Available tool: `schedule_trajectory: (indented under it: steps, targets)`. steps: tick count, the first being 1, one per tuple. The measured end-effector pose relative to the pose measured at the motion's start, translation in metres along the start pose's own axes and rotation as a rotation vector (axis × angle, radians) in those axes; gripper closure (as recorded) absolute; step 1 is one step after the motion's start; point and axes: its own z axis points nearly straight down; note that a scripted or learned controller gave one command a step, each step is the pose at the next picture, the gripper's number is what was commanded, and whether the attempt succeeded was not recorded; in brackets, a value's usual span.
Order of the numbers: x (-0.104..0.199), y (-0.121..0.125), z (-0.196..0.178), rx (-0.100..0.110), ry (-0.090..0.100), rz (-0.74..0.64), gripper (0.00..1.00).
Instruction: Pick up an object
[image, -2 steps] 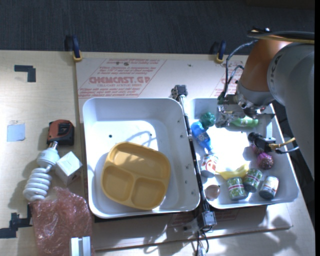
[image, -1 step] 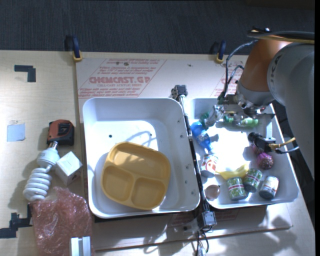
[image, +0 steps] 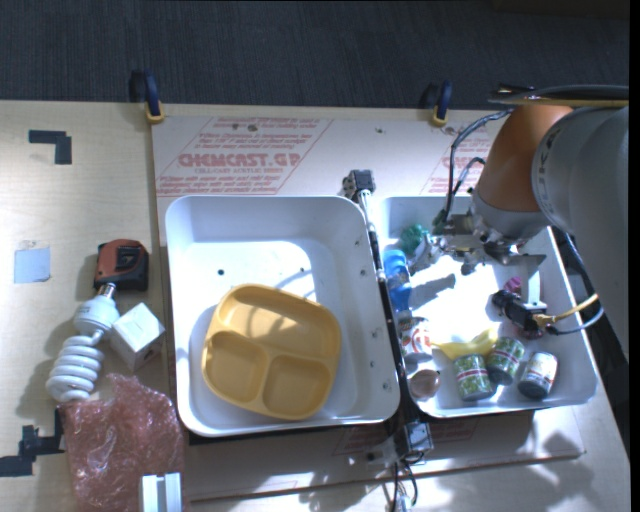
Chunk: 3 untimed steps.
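Right now the gripper (image: 478, 247) hangs low over the upper part of the right bin (image: 575, 300), at the frame's right; whether it is open or closed cannot be told, and nothing can be seen held in it. Just left of it lie a green toy (image: 414, 238) and a blue bottle (image: 396, 272) against the bin's left wall. Lower in that bin sit a yellow piece (image: 468, 347), two small green jars (image: 472, 377) and a dark jar (image: 539, 374). The left bin (image: 250, 225) holds a yellow tray (image: 268, 350). As I judge it, no object is lifted yet; the grasp and the raise remain.
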Motion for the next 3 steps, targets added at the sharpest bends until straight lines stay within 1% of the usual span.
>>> schedule_trajectory:
  steps: [1,2,3]
  targets:
    - [-0.001,0.000,-0.010,-0.001,-0.001,0.000,1.00]
    - [0.000,0.000,-0.010,-0.001,-0.001,0.000,0.00]
    - [-0.001,0.001,-0.020,-0.002,-0.002,0.000,1.00]
